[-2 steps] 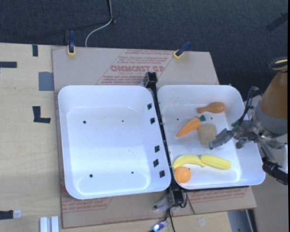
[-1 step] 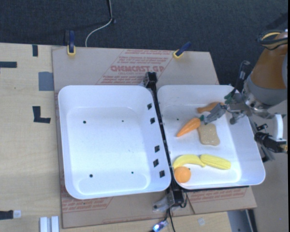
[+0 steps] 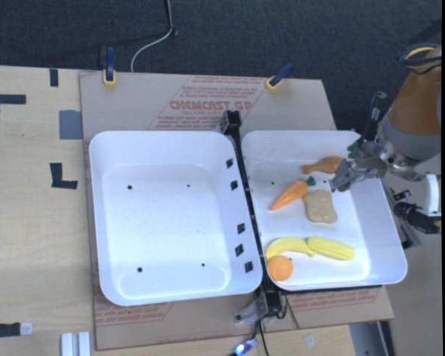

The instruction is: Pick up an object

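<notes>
Dark carpet backs a pale wooden desk (image 3: 30,221), where cardboard carries two white bins side by side, seemingly to keep loose items corralled. Everything lies in the right bin (image 3: 378,232): a yellow corn cob (image 3: 331,248), a banana (image 3: 288,246), a carrot (image 3: 290,194), a tan slab (image 3: 320,207), an orange ball (image 3: 280,268). Above the slab hovers the claw (image 3: 344,178), its state impossible to tell. It half hides an orange-brown piece (image 3: 325,165).

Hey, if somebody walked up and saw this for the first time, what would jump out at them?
Probably the bright toy food in the right bin: a carrot, a beige bread slice, a banana, a corn cob and an orange. Next, the end effector low over that bin's far side, beside the bread slice. The left bin sits alongside.
</notes>
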Motion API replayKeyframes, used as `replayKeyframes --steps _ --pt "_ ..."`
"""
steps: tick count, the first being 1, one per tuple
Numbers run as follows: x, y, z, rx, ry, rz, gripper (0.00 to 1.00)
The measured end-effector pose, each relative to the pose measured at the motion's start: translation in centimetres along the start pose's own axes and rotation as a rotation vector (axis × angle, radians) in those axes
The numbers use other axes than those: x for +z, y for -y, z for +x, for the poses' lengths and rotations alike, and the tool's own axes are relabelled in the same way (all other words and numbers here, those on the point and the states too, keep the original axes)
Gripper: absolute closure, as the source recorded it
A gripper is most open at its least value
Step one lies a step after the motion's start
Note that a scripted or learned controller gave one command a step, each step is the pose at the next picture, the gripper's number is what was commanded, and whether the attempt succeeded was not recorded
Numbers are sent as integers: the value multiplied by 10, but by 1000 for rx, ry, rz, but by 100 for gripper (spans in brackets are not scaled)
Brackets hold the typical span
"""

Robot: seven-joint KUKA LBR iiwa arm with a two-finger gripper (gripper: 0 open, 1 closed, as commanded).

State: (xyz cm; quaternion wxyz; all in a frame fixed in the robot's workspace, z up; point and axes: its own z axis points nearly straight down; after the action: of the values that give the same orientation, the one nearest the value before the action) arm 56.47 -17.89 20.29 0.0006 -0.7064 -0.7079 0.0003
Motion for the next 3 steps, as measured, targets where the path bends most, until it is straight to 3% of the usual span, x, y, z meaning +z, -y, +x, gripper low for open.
replayKeyframes --steps 2,3 --pt "-19 0 1 -1 0 1 100" --pt "-65 19 80 -7 -2 -4 100"
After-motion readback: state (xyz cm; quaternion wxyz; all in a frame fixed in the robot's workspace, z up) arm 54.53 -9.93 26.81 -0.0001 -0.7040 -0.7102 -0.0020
